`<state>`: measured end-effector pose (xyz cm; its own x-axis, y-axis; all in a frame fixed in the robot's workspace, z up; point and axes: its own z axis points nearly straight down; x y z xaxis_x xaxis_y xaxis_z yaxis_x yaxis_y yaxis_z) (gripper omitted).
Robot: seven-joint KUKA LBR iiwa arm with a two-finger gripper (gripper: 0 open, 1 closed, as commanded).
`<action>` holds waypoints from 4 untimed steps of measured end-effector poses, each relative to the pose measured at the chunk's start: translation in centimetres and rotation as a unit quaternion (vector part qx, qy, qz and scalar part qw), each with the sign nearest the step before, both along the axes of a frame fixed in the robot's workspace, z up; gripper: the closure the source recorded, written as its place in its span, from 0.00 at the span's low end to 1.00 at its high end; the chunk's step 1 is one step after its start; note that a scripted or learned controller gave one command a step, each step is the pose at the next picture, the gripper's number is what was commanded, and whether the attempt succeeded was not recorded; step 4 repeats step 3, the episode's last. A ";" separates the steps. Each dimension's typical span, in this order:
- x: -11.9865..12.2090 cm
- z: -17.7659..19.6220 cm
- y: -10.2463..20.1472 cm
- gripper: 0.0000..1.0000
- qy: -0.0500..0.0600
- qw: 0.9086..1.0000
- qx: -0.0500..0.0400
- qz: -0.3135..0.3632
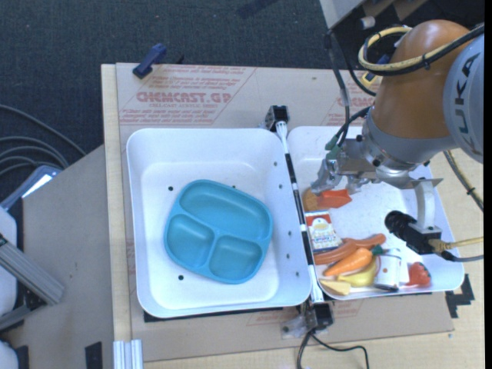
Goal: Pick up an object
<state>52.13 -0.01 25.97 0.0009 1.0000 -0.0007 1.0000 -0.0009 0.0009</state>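
My gripper (329,177) hangs low over the back left part of the right bin (307,141), under the grey and orange arm. Directly beneath its tip lie a red-orange toy piece (337,198) and a tan rounded piece (311,201) against the bin's left wall. The gripper tip is at or touching these two, and nothing is visibly lifted. Nearer the front lie a small red and white carton (323,234), a sausage (355,246), a carrot (350,261) and a banana (358,277).
The left bin (146,175) holds a blue divided plate (219,231). A white cup (390,267) and a red piece (420,274) sit at the right bin's front right. A black cylinder (406,231) with a cable juts over that bin's right side.
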 end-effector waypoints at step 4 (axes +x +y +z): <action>-4.2 0.5 3.0 1.00 0.003 1.000 0.001 0.001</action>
